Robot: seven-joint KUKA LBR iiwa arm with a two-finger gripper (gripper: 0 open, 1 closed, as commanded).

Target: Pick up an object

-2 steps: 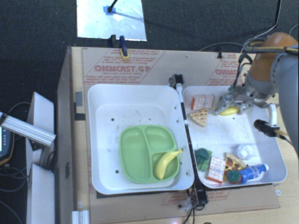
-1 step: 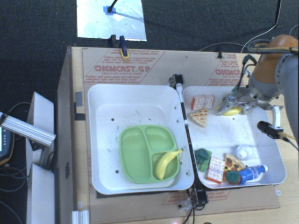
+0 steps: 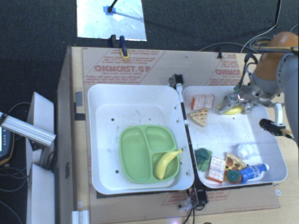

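Note:
My gripper [image 3: 237, 101] is low over the far right part of the right bin [image 3: 224, 134]. A small yellow banana-like piece [image 3: 232, 110] shows just under it, touching or nearly touching it. Whether the piece is held cannot be made out. Other items in this bin: an orange-and-white carton [image 3: 202, 101], a pizza-like wedge [image 3: 199, 117], a green broccoli [image 3: 202, 157], a red-and-white box [image 3: 216, 169], a pizza slice [image 3: 234, 161], a blue bottle [image 3: 253, 172] and a white lump [image 3: 245, 150].
The left bin [image 3: 107, 115] holds a green divided plate [image 3: 135, 153] with a yellow banana [image 3: 167, 163] in its near right compartment. The wall between the bins [image 3: 185, 125] runs just left of the carton. The arm [image 3: 275, 69] enters from the upper right.

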